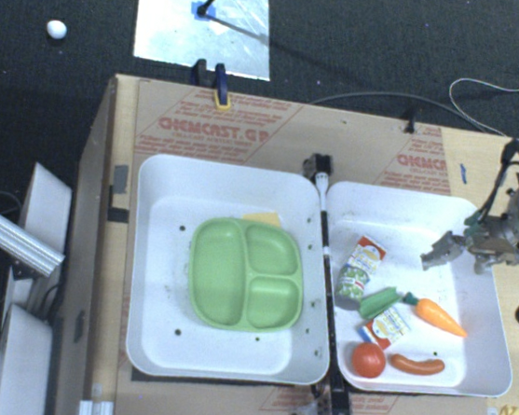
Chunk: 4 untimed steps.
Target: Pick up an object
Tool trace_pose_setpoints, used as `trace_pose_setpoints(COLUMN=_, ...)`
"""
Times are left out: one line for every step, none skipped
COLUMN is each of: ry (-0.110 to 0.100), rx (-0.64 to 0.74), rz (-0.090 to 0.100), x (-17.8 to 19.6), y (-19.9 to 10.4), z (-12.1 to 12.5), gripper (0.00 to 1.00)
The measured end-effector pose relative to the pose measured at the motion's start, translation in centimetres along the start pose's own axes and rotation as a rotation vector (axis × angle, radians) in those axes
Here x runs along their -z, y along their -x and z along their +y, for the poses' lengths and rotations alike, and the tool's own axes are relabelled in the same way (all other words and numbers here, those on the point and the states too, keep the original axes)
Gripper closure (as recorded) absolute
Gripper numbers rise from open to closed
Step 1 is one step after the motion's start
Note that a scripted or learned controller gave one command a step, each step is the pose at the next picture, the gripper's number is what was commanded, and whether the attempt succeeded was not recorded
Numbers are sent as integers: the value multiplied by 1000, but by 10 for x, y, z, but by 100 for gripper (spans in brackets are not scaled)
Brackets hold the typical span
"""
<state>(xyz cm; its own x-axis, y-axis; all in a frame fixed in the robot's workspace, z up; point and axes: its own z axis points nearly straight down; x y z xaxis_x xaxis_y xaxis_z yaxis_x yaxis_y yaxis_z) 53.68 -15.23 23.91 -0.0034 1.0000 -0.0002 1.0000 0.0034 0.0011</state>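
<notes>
Right bin (400,213): carrot (439,315) below fingers (444,250).

Dark, speckled carpet floor (374,37) around the setup. Tan table (251,126) with a brown protective sheet printed in red lettering, seen at a slant from above. Shiny silver foil-like square sheet (206,15) lying on the floor beyond the table's far edge, with a small blue piece on it. Small white ball (57,29) on the floor at far left. Thin pale cable (500,86) looping on the floor at upper right. Light-grey metal framing (23,257) stands left of the table.
</notes>
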Motion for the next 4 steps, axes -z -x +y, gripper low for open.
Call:
trace_pose_setpoints(ry=-1, rx=-1, rz=0, x=-154, y=2, z=38, gripper=0)
trace_pose_setpoints(ry=2, rx=2, rz=1, x=-154, y=-47, z=97, gripper=0)
trace_pose_setpoints(ry=-19, rx=3, rz=-2, x=-156, y=-41, z=128, gripper=0)
trace_pose_setpoints(ry=-21, rx=-2, rz=-12, x=-156, y=-55, z=127, gripper=0)
